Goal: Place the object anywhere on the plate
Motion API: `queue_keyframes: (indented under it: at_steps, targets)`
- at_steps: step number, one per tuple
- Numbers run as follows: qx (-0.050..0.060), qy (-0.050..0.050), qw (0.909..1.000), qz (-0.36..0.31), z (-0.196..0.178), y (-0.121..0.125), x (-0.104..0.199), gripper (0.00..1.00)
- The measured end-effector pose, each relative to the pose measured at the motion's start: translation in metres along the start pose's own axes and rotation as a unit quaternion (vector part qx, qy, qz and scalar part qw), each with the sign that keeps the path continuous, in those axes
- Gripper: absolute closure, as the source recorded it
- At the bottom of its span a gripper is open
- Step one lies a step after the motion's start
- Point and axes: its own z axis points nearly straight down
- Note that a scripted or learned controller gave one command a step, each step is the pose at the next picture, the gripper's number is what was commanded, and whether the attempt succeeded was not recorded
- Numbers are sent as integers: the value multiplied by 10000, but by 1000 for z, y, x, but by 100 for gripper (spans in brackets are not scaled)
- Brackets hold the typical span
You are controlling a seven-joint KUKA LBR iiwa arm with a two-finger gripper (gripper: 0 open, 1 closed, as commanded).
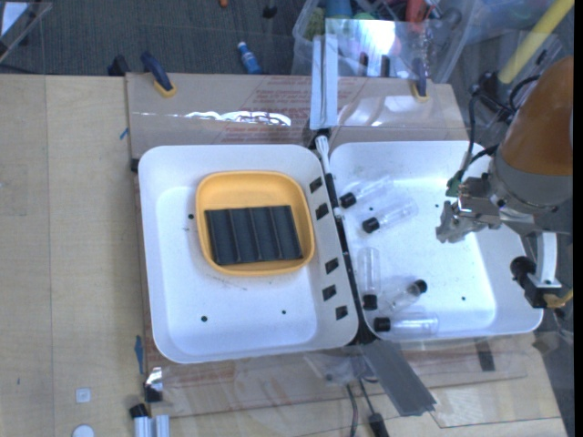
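A yellow plate (211, 195) with rounded corners sits in the left white bin (173, 299). A dark grey ribbed block (253, 234) lies flat on the plate's middle. Several clear tubes with black caps lie scattered in the right white bin (474, 289), among them one tube (388, 215) near the centre and another tube (407, 290) lower down. My gripper (452, 222) hangs over the right part of the right bin, clear of the tubes and far from the plate. Nothing shows in it.
The grey arm with its orange band (545, 126) comes in over the right bin's right side. A divider with black tabs (330, 235) runs between the bins. A clear box of clutter (392, 16) stands behind the bins.
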Motion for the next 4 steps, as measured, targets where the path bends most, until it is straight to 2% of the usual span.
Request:
queue_keyframes:
  at_steps: [1, 2, 3, 4]
  targets:
    - [-24, -8, 9907, -1361, -60, 57, -8, 100]
    - [-32, -13, 9627, -2706, -54, 104, -5, 100]
    - [-39, -18, 9286, -3711, -135, 127, -11, 100]
    - [-48, -40, 8385, -5449, -191, 134, -76, 100]
